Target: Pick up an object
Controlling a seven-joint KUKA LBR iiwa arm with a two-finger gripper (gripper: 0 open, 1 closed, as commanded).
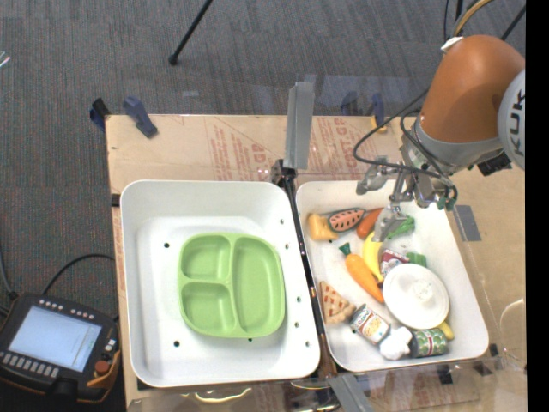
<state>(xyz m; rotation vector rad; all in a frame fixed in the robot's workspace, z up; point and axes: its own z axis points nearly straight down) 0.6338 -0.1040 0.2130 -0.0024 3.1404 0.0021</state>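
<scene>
Grey carpet surrounds a wooden bench (pixel 206 144) bearing two white bins. Left bin (pixel 141 204): green divided plate (pixel 232 284). Right bin (pixel 459 256): toy foods, including carrot (pixel 364 277), banana (pixel 371 254), watermelon slice (pixel 346 220), white plate (pixel 416 296). Gripper (pixel 396 223) hangs over the right bin's far end, a green item (pixel 400 227) at its tip, just right of the watermelon slice; finger state cannot be told.

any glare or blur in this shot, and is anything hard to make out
In the camera view, light is even and shadows soft. The clear sheet over the bench shows faint reflections. The green tray and white plate are sharp. The gripper is dark and cluttered against the toys, so its fingers are hard to read.
</scene>
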